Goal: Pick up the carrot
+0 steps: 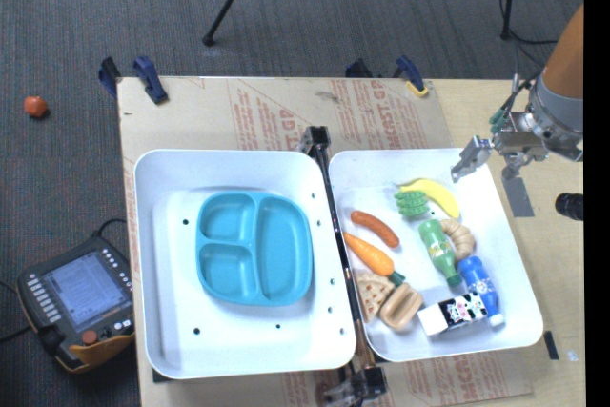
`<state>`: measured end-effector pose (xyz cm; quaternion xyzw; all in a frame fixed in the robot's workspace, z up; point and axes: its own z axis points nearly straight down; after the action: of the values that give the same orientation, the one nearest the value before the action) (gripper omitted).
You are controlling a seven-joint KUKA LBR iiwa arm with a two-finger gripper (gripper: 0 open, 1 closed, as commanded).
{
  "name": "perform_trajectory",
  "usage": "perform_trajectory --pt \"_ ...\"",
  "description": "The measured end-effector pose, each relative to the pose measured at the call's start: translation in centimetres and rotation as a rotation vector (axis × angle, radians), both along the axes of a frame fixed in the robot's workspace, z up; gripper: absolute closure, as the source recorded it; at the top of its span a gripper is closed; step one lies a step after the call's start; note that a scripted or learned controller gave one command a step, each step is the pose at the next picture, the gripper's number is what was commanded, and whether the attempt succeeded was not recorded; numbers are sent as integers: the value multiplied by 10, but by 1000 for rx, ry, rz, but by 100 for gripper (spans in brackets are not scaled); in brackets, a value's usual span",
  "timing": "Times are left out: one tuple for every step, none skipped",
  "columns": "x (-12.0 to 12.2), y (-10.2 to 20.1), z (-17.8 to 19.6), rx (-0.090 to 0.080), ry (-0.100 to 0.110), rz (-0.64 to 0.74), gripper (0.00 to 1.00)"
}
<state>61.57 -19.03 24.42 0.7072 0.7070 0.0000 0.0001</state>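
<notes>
Carrot (370, 254) in right bin (509, 234), toward 9 o'clock side, sausage (375, 227) just above. Looks light, stiff, smooth; tapered, so pinch across thick orange middle. Tool (488, 153) open, gripping nothing, hovers at bin's 2 o'clock rim.

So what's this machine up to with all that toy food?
The arm's gripper hangs above the top right corner of the right bin, holding nothing. It is meant to pick up the carrot, which lies untouched near that bin's left side, below a sausage. A blue divided plate sits in the left bin.
</notes>
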Motion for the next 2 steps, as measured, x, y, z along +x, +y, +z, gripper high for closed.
perform_trajectory --pt "17 63 -75 2 3 182 0" --pt "-24 102 -157 2 3 199 0"
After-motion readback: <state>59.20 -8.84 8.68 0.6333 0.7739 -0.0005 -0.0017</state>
